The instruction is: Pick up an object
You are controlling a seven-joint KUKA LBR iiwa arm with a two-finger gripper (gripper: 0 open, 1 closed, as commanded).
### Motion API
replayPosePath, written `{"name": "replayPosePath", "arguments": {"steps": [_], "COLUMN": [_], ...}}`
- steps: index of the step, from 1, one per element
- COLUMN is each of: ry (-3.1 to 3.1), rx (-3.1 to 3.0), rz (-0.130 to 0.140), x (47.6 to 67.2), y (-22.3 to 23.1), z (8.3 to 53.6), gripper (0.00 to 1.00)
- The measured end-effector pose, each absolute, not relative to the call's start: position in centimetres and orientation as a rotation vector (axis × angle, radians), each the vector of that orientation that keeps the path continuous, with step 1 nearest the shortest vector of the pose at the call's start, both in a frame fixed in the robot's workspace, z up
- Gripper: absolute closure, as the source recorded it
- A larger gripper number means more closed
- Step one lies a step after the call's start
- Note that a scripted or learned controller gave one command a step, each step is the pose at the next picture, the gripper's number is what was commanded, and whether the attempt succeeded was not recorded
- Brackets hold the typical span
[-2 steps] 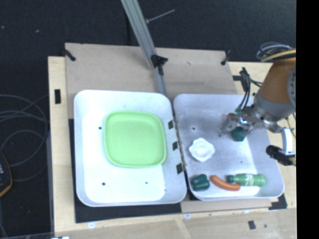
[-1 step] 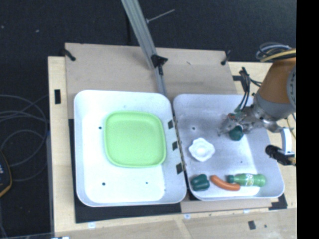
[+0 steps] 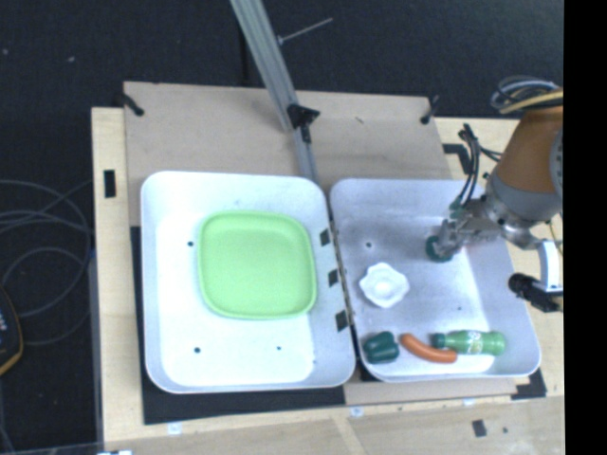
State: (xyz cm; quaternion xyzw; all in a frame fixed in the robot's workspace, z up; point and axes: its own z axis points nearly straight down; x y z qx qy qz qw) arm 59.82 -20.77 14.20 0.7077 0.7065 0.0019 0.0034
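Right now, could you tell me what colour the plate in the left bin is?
The plate is light green, seen in the camera view.

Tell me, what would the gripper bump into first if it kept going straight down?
Probably the bare white floor of the right bin. The gripper points down there, apart from the white cup-like thing. Depth is hard to judge.

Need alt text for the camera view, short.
A grey arm's gripper hangs low over the right bin, which holds a white cup, dark green block, orange carrot and green bottle. The left bin holds a green plate.
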Motion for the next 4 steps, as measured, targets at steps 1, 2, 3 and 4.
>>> {"name": "replayPosePath", "arguments": {"steps": [1,2,3,4], "ry": [2.218,2.219,2.22,2.226], "rx": [2.219,2.219,2.22,2.217], "rz": [0.004,0.004,0.003,0.002], "x": [60.6,60.6,60.7,62.7], "y": [-21.0,-21.0,-21.0,-15.6], "z": [18.8,23.1,25.9,25.7], "gripper": [1.0,1.0,1.0,1.0]}}
